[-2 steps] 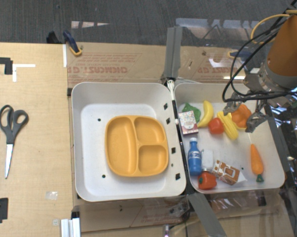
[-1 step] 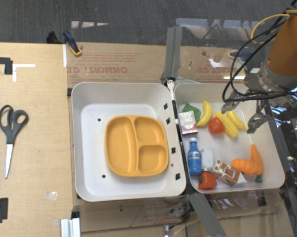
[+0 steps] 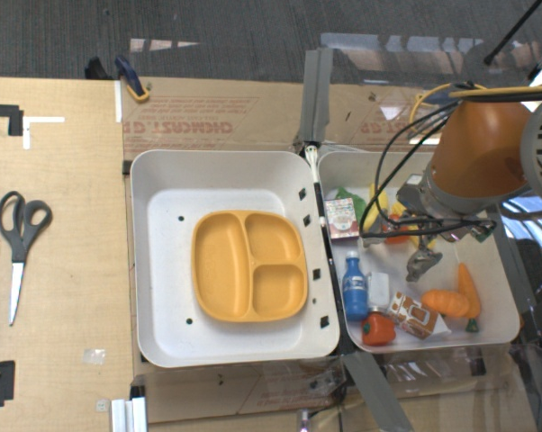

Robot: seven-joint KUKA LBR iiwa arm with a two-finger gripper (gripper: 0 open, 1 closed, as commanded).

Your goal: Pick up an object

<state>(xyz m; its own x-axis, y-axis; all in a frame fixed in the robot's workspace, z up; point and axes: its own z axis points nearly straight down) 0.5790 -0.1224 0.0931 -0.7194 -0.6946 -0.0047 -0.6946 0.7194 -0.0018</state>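
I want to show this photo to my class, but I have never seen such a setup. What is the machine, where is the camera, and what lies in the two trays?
The camera looks down from above the bench. The grey and orange robot arm reaches in from the right, its gripper low over the right bin. That bin holds small items: a blue bottle, a red tomato, two carrots, small cartons. The left bin holds a yellow divided plate. Scissors lie on the bench. I cannot see anything held between the fingers.

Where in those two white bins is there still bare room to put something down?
The left bin has a bare white margin all around the yellow divided plate. The right bin is crowded: bottle, tomato, carrots, cartons, and the gripper above.
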